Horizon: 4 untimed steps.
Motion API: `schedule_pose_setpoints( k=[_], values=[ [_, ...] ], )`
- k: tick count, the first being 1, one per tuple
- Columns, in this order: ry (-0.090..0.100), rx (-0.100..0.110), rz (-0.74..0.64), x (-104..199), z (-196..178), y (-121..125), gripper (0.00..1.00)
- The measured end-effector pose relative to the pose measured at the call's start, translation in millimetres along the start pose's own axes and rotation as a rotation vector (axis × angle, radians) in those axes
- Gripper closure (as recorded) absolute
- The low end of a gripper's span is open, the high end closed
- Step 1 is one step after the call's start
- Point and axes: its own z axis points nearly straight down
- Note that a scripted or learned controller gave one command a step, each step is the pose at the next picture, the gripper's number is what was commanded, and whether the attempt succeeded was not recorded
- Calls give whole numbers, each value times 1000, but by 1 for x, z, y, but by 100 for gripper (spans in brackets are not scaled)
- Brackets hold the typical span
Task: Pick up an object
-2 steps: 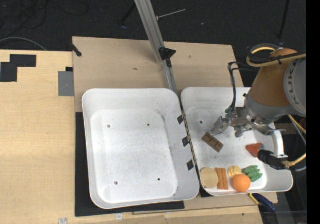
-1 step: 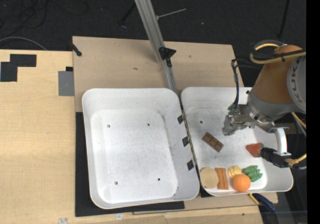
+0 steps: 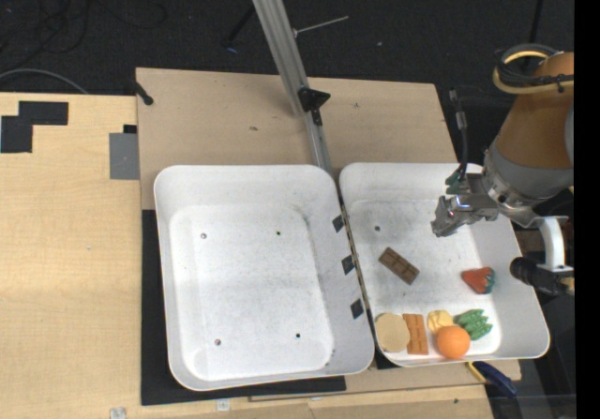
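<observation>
A brown chocolate bar (image 3: 398,266) is lying tilted mid-bin; red strawberry (image 3: 478,280), orange (image 3: 453,342), bread (image 3: 392,332) are sitting near the front.

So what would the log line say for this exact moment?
arm: over right bin | gripper: above bin floor, holding nothing seen | nearest: brown block | others: red piece, orange ball | left bin
</observation>
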Motion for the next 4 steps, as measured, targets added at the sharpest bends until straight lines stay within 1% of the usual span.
schedule_pose_setpoints(
  k=[1,2,3,4],
  values=[
    [-1,-7,-2,3,-63,2,100],
    [0,-1,-3,2,-72,2,100],
    [2,2,-3,44,-58,2,100],
    [2,3,-4,102,-49,-9,100]
  ],
)
